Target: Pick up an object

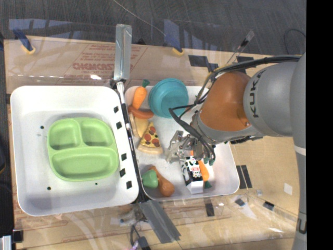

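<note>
My gripper (178, 149) hangs low over the middle of the right bin (225, 177), under the orange wrist band. Just below and right of it lies a black-and-white milk carton (192, 174) with a small orange piece (204, 171) beside it. A pizza slice (150, 138) lies to the gripper's left. A teal bowl (167, 97) sits at the bin's far end with a carrot (138, 96) beside it. A green and orange toy (157, 181) lies near the front left corner.
The left bin (26, 139) holds a green divided plate (81, 149). A metal divider bar (123, 51) runs between the bins at the back. The arm's grey body covers the bench to the right.
</note>
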`<state>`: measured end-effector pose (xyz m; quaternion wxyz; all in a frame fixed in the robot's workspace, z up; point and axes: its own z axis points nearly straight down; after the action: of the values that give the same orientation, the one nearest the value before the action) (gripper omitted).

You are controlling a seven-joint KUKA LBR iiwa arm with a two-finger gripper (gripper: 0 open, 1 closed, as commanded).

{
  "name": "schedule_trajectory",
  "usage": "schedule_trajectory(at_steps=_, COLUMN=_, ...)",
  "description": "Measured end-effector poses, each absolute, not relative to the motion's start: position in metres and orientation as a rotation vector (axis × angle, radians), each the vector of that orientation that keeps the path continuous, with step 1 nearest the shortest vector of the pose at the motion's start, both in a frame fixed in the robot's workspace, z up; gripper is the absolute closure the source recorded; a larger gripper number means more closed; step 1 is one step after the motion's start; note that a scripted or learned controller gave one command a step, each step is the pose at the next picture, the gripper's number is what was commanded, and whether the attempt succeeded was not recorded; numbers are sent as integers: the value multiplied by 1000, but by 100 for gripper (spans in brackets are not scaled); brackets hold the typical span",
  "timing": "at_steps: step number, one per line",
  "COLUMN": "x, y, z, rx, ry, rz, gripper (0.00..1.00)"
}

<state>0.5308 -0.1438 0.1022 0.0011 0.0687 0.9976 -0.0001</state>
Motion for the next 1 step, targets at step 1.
schedule_trajectory(at_steps=1, x=601, y=-143, z=93, rx=-36, ry=3139, rz=0, gripper=100)
